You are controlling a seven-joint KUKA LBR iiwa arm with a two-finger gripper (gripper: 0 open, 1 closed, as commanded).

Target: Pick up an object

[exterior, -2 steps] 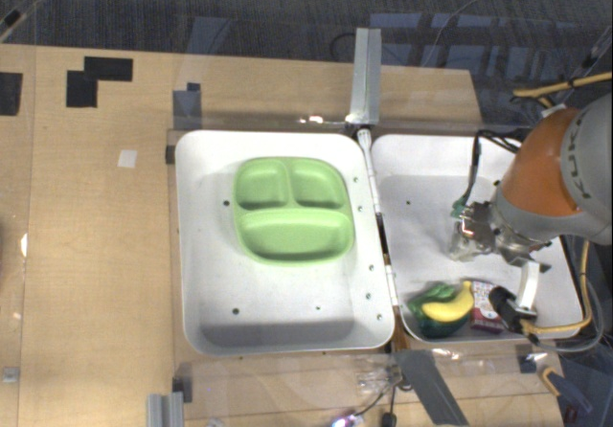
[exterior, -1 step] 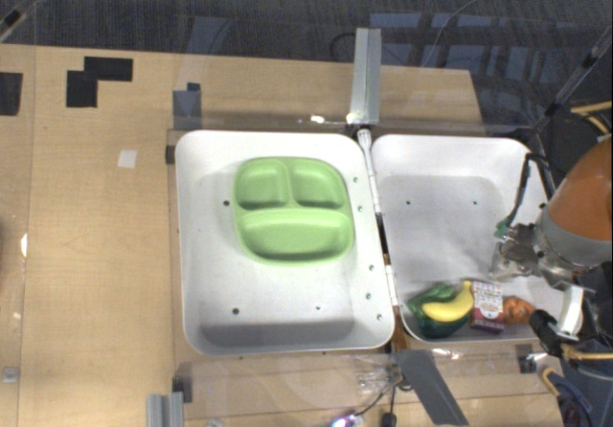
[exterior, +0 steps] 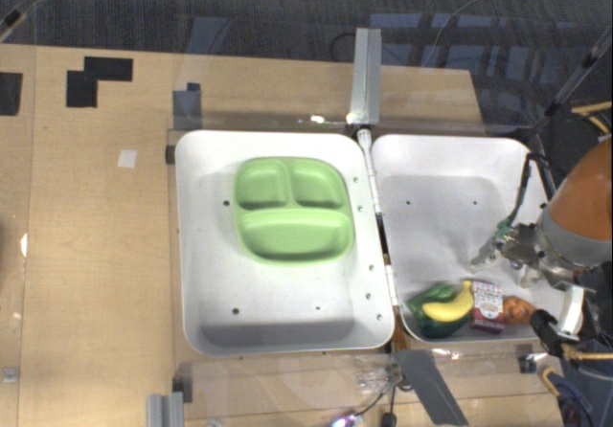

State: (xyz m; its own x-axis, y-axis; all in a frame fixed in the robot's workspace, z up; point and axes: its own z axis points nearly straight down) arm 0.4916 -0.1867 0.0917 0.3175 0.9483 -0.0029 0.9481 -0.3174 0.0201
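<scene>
In the right bin (exterior: 450, 176) a small heap of things is lying against the near wall: a banana (exterior: 450, 307) curled over something dark green (exterior: 433, 293), a small printed packet (exterior: 487, 302) just beside the banana on its arm side, and an orange piece (exterior: 518, 308) just past the packet. The banana is looking like the easiest thing to take, since it is sitting on top of the heap with its curved back exposed. It is probably a light toy fruit with a smooth, hard skin, so it is likely to slip or roll if pinched near a tapered end; a hold across the thick middle of the curve, fingers set crosswise to its length, seems safest. The packet is looking flat and thin, lying close to the bin floor, and would be harder to get under. The gripper (exterior: 512, 248) is hanging beyond the packet, on the side away from the near wall, close to the heap but apparently apart from it. Nothing is showing between its fingers, and whether they are spread or closed I cannot tell. The left bin (exterior: 206, 224) is holding a green divided plate (exterior: 291, 208), well apart from the banana.
</scene>
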